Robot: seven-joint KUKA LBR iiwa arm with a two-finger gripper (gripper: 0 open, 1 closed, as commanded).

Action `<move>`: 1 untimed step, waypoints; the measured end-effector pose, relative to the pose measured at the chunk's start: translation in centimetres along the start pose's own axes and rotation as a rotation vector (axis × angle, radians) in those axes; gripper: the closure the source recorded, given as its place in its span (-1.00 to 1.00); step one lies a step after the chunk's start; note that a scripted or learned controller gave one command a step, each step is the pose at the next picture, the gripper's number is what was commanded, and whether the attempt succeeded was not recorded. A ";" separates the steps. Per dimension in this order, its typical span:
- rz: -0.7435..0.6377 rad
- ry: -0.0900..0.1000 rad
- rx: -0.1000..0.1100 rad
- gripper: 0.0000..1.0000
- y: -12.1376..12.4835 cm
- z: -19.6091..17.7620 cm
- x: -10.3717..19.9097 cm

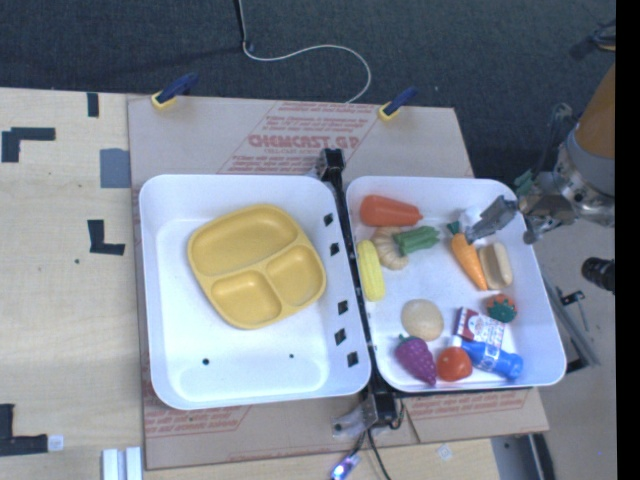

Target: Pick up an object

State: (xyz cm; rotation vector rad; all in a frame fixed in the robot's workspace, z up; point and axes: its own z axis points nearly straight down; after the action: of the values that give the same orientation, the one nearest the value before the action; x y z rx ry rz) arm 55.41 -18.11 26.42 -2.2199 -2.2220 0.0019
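Carrot [467,259] lies just below the open, empty end effector [508,218].

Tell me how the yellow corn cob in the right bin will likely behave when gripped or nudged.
The corn cob looks like moulded toy plastic, so probably stiff and light. Its rounded, elongated shape suggests it may roll sideways if pushed. It lies close along the right bin's left wall, which could crowd the gripper.
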 end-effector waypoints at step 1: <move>-0.004 0.009 0.021 -1.00 -6.9 14.8 9.1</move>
State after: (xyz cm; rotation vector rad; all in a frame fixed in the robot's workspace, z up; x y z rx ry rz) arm 48.43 -9.01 11.60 -2.2006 -2.2113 0.0141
